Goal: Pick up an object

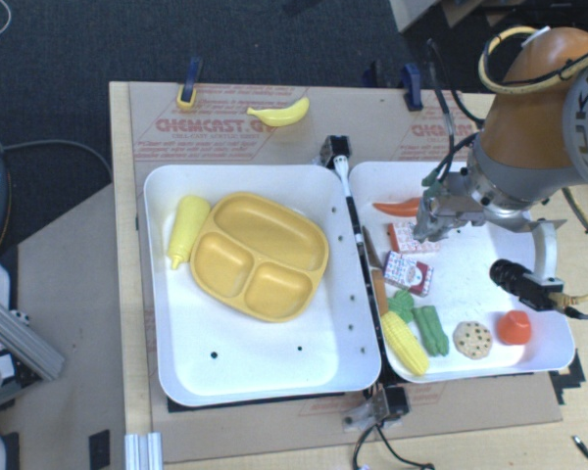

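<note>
- Pincer of the grey and orange arm hangs low over the right bin, near its upper left part, seen from above at a slant.
- Whether the pincer is spread or closed cannot be told, because the wrist and cabling hide its tip.
- Nothing can be seen gripped, so the step in hand looks like the approach or descent toward a target, not a lift.
- Directly under and just beside the pincer lies a small red and white packet; a second red and white packet lies just below it.
- An orange carrot lies just to the upper left of the pincer, near the bin's wall.
- The likeliest target is the upper packet: flat, thin, red and white, lying on the white floor.
- The next move would call for a straight descent, a firm closing on the packet's edges, and then a lift; a flat packet may slip.
- Lower in the right bin lie a yellow corn cob, a green pea pod, a round cookie and a small orange block.
- The left bin holds a yellow divided plate and a yellow bottle touching its left rim.
- A banana lies on the counter above the left bin.
</note>
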Controlling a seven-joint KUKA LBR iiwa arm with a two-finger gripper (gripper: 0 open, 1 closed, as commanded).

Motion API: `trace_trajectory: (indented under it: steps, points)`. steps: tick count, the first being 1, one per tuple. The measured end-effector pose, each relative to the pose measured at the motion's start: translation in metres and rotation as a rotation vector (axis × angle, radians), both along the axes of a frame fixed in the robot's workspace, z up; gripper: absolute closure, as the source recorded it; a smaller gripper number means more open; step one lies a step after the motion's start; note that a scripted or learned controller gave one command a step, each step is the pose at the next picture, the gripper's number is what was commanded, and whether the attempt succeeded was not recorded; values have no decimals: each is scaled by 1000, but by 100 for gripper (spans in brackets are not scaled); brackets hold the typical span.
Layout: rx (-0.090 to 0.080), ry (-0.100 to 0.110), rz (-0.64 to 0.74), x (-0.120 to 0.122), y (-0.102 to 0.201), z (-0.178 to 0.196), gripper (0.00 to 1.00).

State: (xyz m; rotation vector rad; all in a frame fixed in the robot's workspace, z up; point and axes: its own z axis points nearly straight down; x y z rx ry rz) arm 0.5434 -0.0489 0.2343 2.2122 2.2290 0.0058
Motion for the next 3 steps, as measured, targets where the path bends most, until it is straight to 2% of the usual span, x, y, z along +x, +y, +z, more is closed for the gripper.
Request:
trace_trajectory:
  steps: [1,2,3]
  points:
    - [-1,1,-2,7,45,-1,100]
    - [-2,7,-8,0,39,-11,100]
    - [-2,1,-7,4,41,-1,100]
